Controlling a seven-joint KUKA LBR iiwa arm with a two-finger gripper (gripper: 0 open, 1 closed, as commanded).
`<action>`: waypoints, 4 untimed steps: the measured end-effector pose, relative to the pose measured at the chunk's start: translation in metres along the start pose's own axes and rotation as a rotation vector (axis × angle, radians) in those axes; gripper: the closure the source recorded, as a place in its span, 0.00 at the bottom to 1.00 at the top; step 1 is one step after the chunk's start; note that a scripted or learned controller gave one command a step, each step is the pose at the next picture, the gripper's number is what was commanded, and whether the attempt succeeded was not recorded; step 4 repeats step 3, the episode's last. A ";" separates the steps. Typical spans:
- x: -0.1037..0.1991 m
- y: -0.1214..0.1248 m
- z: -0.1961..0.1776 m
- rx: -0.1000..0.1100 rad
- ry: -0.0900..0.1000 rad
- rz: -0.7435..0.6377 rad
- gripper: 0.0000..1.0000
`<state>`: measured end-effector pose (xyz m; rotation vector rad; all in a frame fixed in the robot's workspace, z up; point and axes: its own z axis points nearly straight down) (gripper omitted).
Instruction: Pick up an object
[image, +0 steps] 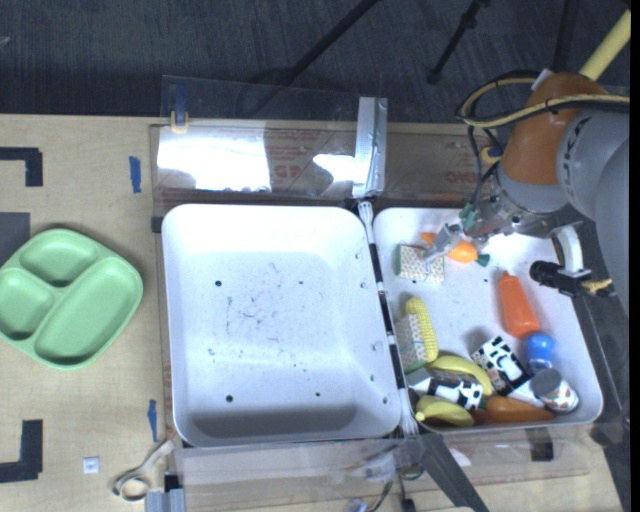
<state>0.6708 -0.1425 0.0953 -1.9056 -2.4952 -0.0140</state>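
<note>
My gripper (452, 240) hangs low over the back of the right bin (590, 340), reached down from the grey arm with its orange band (535, 150). Right beside it lies a small orange ball (463, 254), and a pale speckled sponge block (413, 262) sits just to its left. Further forward in the same bin are a corn cob (420, 331), two bananas (457, 372), a black-and-white cow toy (497, 360), an orange bottle-shaped piece (517, 305), a blue ball (540, 348) and a carrot (515, 408). I see nothing lifted off the bin floor.
The left bin (270, 320) adjoins the right one along a central divider. A green divided plate (68, 297) lies on the bench at far left. A clear panel (270, 150) stands behind the bins. Scissors (135, 478) lie at the front left.
</note>
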 end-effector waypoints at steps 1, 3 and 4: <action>-0.001 0.001 -0.010 -0.001 -0.008 -0.007 1.00; 0.057 0.013 -0.090 0.001 -0.009 -0.369 1.00; 0.057 0.013 -0.090 0.001 -0.009 -0.369 1.00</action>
